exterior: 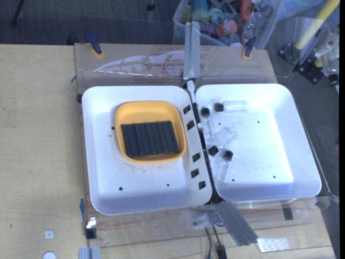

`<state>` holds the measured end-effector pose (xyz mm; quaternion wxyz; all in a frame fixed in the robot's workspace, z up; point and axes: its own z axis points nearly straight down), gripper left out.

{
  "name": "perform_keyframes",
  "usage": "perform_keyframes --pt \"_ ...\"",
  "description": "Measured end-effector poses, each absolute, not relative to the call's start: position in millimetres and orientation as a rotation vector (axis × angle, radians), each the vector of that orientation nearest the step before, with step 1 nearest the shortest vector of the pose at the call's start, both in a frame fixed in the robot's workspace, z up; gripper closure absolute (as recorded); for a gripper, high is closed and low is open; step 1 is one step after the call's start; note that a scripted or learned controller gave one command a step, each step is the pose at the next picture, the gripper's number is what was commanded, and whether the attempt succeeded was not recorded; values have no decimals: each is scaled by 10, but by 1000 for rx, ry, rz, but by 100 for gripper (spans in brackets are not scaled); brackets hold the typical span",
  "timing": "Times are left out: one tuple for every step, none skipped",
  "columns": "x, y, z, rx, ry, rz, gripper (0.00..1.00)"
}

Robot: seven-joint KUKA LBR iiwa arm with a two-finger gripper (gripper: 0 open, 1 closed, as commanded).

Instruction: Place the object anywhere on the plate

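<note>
dark ribbed rectangular block (150,138) sitting on the yellow squarish plate (125,114), small clear black-capped vials (220,141) blurring together in the right white bin (280,144), gripper out of frame so can't tell its state

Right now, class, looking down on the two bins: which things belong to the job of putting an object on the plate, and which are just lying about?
Belong to the job:
- yellow plate in the left bin
- clear vials in the right bin

Just lying about:
- black ridged block on the plate
- tub of toys
- blue clamp

A square yellow plastic plate (151,130) lies flat in the left white bin, with a dark ribbed rectangular slab (150,138) resting across its middle.
</note>
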<state>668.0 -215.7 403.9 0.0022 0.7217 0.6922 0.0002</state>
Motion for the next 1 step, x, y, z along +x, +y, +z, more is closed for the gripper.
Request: perform_keyframes --pt "6307 -2172 4358 2231 2212 -2 100"
